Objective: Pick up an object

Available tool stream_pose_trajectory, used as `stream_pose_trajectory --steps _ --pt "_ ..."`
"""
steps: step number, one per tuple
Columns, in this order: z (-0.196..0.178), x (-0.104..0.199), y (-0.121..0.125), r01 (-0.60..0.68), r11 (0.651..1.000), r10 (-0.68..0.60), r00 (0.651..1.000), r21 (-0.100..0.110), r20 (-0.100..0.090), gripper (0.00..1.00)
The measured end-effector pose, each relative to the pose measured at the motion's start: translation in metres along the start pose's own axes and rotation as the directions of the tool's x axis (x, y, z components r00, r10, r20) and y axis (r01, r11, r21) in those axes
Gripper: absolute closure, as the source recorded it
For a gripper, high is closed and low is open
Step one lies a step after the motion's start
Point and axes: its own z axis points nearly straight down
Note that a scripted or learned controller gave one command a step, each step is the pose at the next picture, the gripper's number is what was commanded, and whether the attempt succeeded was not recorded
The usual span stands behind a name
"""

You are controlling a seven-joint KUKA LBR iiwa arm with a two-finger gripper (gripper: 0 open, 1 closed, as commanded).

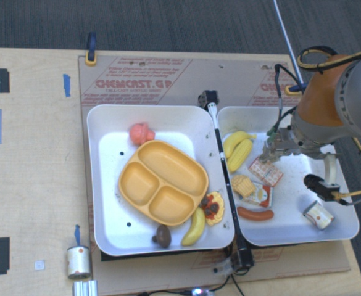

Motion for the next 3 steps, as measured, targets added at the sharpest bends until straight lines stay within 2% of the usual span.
stream_pose_trajectory --steps 1,2,3 --pt "-0.082 -0.092 -0.028 -0.004 1.000 0.004 1.000 0.013 0.003 1.00" --pt "-0.081 -0.091 -0.028 -0.003 1.000 0.003 1.000 0.015 0.001 0.00" --pt "0.007 -0.092 0.042 0.002 1.000 -0.002 1.000 0.013 -0.009 0.00"
